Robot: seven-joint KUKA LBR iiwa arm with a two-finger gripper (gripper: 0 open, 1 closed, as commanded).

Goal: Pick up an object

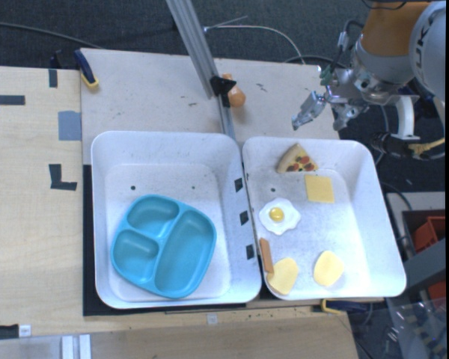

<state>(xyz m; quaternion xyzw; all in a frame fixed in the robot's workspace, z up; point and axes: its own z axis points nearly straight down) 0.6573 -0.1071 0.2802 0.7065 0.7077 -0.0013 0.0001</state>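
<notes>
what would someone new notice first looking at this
Probably the bright blue divided plate in the left bin. Next, the toy food in the right bin: a fried egg mid-bin and a pizza slice near its far edge. The gripper hangs above that bin's far rim.

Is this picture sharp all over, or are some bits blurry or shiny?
In the camera view, the blue divided plate and fried egg look fairly crisp under soft, even light with faint shadows; the end effector looks slightly smeared; the white bins' rims are bright, with little real glare.
</notes>
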